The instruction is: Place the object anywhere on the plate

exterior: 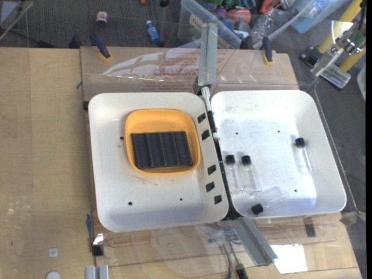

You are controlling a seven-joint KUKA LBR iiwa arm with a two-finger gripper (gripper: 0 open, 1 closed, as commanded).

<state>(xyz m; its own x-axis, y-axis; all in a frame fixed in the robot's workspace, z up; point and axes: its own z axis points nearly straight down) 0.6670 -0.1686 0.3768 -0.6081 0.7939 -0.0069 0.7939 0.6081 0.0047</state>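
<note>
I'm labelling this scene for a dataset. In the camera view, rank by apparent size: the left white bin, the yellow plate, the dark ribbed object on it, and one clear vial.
1. left white bin
2. yellow plate
3. dark ribbed object
4. clear vial, much the smallest; the four vials look about alike.

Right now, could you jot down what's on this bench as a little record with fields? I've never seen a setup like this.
left bin: white bin holding an orange plate
on the plate: dark ribbed rectangular block, lying flat
right bin: white bin holding four clear vials with black caps
vial pair: two side by side near the divider, caps toward the far side
lone vial: one near the right wall
near-edge vial: one lying at a slant
behind the bench: clear tub of colourful items
</note>
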